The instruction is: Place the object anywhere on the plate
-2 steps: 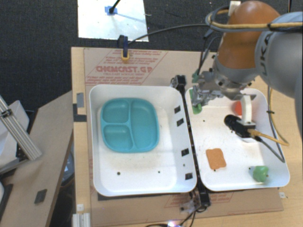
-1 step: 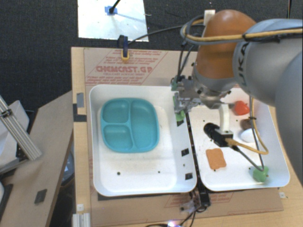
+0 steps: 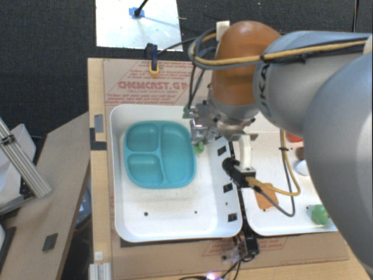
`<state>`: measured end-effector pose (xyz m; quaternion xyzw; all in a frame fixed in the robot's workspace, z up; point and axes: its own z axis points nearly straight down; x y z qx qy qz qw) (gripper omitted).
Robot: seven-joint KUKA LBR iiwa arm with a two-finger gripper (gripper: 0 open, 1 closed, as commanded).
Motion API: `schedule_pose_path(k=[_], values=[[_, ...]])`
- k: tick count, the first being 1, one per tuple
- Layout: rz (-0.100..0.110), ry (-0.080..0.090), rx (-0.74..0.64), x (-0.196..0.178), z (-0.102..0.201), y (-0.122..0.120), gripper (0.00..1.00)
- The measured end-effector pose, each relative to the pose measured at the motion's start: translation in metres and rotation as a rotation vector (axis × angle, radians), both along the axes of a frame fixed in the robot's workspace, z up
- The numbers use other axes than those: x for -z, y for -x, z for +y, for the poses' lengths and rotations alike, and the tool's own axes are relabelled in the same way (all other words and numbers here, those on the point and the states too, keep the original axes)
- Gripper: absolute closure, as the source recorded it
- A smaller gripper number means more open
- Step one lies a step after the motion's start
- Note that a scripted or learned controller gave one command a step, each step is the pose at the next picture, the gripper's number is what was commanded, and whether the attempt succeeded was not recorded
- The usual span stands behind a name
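Observation:
A teal divided plate (image 3: pixel 160 155) lies in the left white bin (image 3: pixel 175 223), toward its back. My gripper (image 3: pixel 200 140) hangs at the plate's right rim, under the orange wrist band. It is shut on a small green object (image 3: pixel 200 148), which peeks out below the fingertips just over the plate's right edge. The arm hides most of the object.
The grey arm covers the upper right of the view and much of the right bin (image 3: pixel 291 226). In that bin lie an orange piece (image 3: pixel 266 198), a green object (image 3: pixel 319 214), and a red item (image 3: pixel 294 137) by the arm. A black cable runs along the divider.

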<state>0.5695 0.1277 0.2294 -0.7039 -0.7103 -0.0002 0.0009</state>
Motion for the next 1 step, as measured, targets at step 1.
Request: schedule_pose_path(k=[1], values=[[-0.003,-0.002,-0.001,-0.0034,0.0557,-0.0069,1.00]])
